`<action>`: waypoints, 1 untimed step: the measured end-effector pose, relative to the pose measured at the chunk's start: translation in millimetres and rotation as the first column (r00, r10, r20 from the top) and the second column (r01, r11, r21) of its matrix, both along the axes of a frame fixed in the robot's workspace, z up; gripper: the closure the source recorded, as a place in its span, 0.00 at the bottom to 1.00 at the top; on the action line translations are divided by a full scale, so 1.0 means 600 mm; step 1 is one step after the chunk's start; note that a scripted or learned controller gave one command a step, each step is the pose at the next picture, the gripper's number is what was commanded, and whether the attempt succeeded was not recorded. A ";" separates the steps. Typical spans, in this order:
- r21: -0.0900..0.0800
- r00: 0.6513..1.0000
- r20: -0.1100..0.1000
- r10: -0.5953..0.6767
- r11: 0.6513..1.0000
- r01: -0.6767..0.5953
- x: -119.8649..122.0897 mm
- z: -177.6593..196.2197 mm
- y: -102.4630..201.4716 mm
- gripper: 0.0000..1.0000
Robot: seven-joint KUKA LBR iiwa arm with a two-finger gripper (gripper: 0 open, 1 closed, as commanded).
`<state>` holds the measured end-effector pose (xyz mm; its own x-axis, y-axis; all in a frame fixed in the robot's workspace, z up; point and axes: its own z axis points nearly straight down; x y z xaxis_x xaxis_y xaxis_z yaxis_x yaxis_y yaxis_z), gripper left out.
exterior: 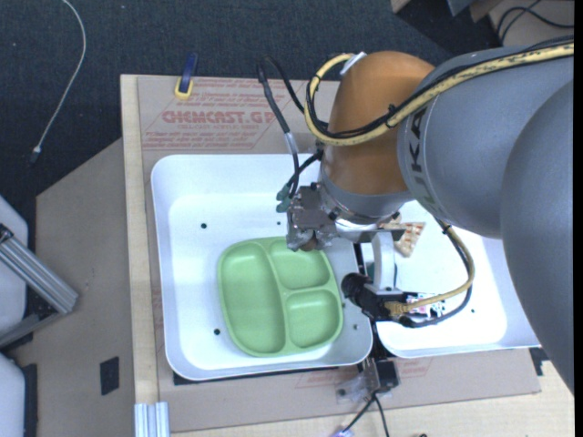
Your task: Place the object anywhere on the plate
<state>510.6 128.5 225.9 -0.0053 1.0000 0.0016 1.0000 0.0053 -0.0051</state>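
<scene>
A light green divided plate lies in the left white bin, toward its lower right. My gripper hangs over the plate's upper right compartment, close to the plate's far edge. The wrist and its cables hide what is under it, and I see no object on the plate's visible parts. A small beige and red object lies in the right bin, just right of the wrist.
The grey arm with its orange band covers most of the right bin. A small coloured item lies near that bin's left edge, beside a black cable fitting. A blue and yellow clip sits on the cardboard behind the bins.
</scene>
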 end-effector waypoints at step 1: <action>0.000 1.000 0.000 0.000 1.000 0.000 -0.009 -0.020 0.079 1.00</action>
<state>505.3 175.6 214.1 -0.0050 1.0000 0.0011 1.0000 0.0050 -0.0051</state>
